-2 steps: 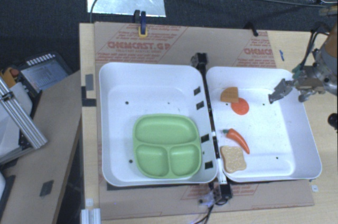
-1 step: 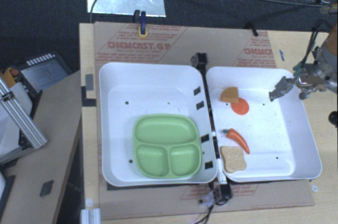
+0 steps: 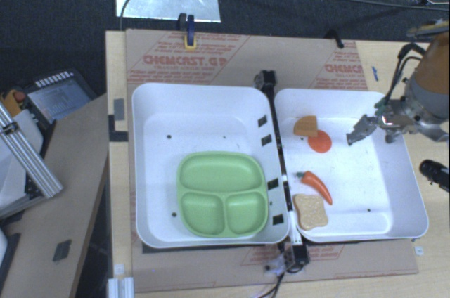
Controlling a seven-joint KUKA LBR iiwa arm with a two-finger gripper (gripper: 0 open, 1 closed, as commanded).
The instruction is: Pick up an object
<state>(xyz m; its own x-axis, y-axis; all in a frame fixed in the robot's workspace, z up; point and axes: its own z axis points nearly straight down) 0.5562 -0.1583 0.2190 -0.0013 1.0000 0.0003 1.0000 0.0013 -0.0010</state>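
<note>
In the right bin [image 3: 401, 177] lie several toy foods. A tan bread-like piece [image 3: 305, 125] touches a red round slice [image 3: 320, 143] near the bin's back left. Nearer the front are an orange-red carrot [image 3: 316, 184] with a green top and a slice of toast [image 3: 311, 211]. My gripper [image 3: 375, 131] hovers over the bin's back right part, to the right of the red slice and apart from it. It stands open, with nothing between its fingers [image 3: 358, 129].
The left bin [image 3: 162, 114] holds a green divided plate [image 3: 221, 192]. A black divider with clips [image 3: 273, 142] runs between the bins. Cardboard [image 3: 211, 54] lies under both bins, and cables trail at the back.
</note>
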